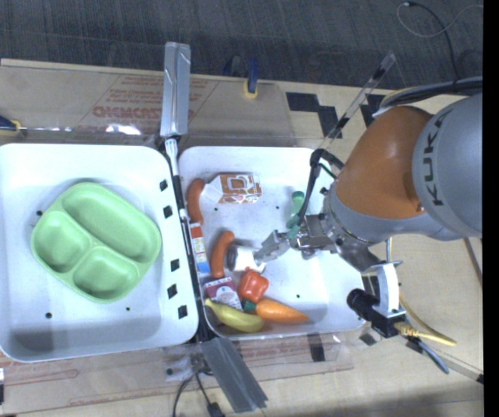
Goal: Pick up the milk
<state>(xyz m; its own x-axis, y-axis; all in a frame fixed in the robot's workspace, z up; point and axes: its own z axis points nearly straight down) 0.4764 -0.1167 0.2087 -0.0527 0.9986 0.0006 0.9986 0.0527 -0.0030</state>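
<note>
White and small, the milk carton (242, 256) lay in the right-hand shallow white bin (258, 162), tucked beside a reddish-brown sausage (222, 250) and above a red pepper (252, 283). We saw the metal two-finger gripper (271, 246) just beside it, but honestly couldn't tell if it was open or closed.

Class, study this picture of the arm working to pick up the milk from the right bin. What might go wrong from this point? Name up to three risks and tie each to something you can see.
1. The gripper sits low among crowded items; closing here might catch the sausage or red pepper rather than the milk.
2. The milk carton lies flat by the bin's far wall, apart from the gripper, so the try may miss it.
3. The carrot and banana nearby could get shoved.
</note>
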